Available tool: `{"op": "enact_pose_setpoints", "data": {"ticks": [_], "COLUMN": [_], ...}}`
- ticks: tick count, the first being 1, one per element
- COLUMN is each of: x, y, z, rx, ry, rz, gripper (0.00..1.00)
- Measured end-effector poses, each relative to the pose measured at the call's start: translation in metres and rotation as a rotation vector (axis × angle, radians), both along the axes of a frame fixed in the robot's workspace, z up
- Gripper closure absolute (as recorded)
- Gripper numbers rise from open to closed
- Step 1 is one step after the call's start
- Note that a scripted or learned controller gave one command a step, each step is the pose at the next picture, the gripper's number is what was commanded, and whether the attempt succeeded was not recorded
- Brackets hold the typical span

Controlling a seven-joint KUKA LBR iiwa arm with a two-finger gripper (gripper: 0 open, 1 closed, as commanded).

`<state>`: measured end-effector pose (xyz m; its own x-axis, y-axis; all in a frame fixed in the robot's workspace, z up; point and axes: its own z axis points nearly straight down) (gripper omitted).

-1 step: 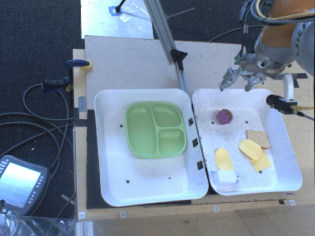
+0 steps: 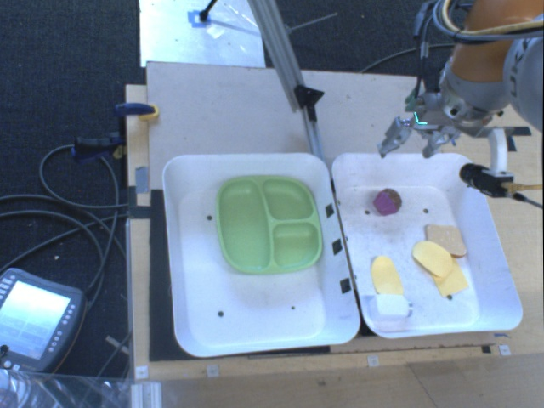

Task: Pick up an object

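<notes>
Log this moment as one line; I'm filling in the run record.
gripper: open, over right bin's far rim, holding nothing | purple object: in right bin, untouched | green tray: left bin | pick: not begun

The bench (image 2: 229, 109) bears two white bins (image 2: 255, 330) (image 2: 501, 304) side by side.

A single fixed camera looks down on the bench from above at a slant, far enough back to take in both white bins whole, the board under them and strips of dark floor beyond. The gripper (image 2: 414, 138) sits near the upper right of the frame, over the far rim of the right bin (image 2: 489, 228); the left bin (image 2: 191, 304) lies below and to its left. The arm (image 2: 497, 36) comes in from the right edge, above the gripper. A handheld screen (image 2: 34, 313) on the floor shows far to the gripper's lower left.
</notes>
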<state>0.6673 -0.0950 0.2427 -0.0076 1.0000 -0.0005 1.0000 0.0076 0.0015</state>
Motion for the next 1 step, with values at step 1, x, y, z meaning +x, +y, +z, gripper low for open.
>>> {"op": "enact_pose_setpoints", "data": {"ticks": [1], "x": [0.0036], "y": [-0.0069], "z": [-0.059], "rx": [0.0], "ry": [0.006], "rz": [-0.006], "gripper": [0.0]}}
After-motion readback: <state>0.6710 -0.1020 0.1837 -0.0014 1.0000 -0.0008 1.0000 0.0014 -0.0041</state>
